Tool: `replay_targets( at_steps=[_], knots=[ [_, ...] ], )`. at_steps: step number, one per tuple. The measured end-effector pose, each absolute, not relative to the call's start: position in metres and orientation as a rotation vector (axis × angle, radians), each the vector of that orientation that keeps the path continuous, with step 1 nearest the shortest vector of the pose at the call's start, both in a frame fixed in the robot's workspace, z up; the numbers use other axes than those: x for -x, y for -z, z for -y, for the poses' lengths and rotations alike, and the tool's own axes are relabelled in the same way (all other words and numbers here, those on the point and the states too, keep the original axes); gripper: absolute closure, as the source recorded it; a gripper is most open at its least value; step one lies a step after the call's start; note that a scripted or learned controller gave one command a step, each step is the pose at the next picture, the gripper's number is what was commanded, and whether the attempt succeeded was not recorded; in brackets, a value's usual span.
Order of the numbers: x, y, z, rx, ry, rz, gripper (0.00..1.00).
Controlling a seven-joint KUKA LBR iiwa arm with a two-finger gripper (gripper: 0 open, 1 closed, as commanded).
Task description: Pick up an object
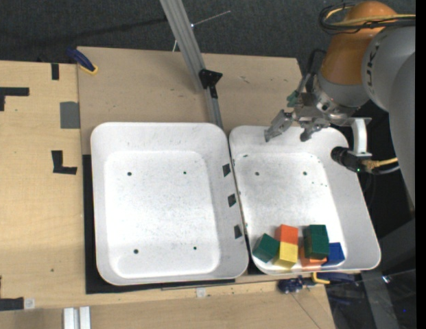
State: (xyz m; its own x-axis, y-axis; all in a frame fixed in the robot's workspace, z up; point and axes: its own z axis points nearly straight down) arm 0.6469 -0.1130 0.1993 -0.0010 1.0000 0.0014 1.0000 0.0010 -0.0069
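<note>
Nearest the camera, a cluster of small blocks sits against the near edge of the right bin [350,204]. A green block [267,247] lies at the left of the cluster, with a yellow block [288,253] just beside it and an orange block [289,234] touching the yellow one on its far side. To the right, a dark green block [316,240] stands tallest, with a red-orange block [309,258] tucked at its base and a blue block [334,253] at the cluster's right end, near the bin's near right corner. The blocks are packed close, most of them touching a neighbour.

The left bin [103,184] lies alongside, its right rim overlapping the right bin's left rim.

Farther back, the gripper [292,130] hangs over the far edge of the right bin, near its far left corner, well apart from the blocks. Its two fingers are spread apart with nothing between them. Above it the grey arm [394,60] with its orange band [350,53] reaches in from the right.

A slanted metal post [188,40] rises from the bench [144,88] beyond the bins.
</note>
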Motion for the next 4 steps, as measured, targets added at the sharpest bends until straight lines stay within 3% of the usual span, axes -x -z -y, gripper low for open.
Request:
replay_targets(
  at_steps=[1, 3, 4],
  knots=[
    [-0.648, -0.203, 0.113, 2.218, -0.002, 2.223, 0.0],
    [-0.652, -0.089, 0.106, 2.216, -0.009, 2.22, 0.0],
    [-0.654, -0.103, 0.105, 2.217, -0.003, 2.224, 1.0]
  ],
)
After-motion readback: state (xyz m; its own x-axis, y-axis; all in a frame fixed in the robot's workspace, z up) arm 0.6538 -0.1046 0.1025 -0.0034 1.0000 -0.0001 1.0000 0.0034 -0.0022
